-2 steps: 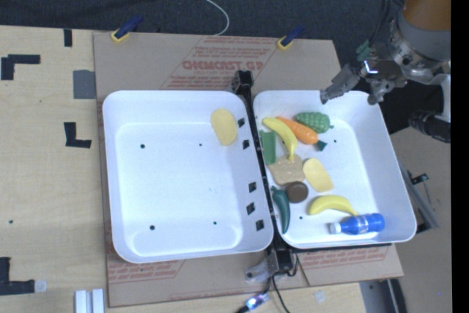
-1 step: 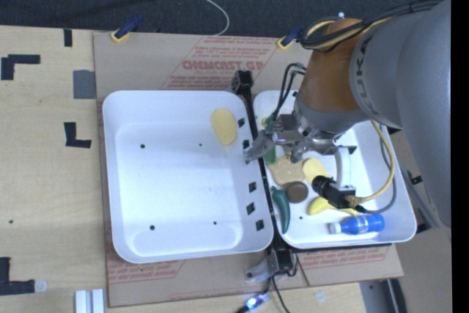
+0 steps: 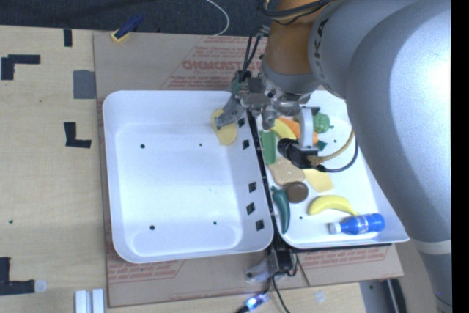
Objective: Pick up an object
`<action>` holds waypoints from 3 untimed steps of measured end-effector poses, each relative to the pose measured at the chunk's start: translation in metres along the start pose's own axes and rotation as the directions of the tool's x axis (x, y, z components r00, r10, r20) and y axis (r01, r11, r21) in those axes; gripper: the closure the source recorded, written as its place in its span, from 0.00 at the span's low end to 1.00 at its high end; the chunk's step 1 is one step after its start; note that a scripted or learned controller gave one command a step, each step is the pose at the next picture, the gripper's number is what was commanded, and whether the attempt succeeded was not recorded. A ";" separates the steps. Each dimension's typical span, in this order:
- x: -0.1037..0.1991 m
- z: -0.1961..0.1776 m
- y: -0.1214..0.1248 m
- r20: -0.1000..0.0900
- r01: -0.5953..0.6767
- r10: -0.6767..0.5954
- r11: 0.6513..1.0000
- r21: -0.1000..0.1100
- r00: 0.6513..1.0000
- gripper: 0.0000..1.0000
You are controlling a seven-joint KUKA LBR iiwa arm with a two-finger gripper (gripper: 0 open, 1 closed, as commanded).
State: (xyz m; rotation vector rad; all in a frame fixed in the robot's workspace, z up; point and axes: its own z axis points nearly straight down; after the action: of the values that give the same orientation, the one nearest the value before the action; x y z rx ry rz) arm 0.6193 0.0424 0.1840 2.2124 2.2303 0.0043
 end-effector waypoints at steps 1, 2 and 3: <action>0.077 0.069 0.020 0.001 0.000 0.000 1.000 0.006 1.000 0.00; 0.195 0.102 -0.022 0.001 0.004 -0.004 1.000 0.006 1.000 0.00; 0.189 0.091 -0.020 0.003 -0.003 0.003 1.000 0.008 1.000 1.00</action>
State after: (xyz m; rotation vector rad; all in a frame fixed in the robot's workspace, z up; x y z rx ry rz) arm 0.5984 0.2310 0.0930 2.2184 2.2292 -0.0083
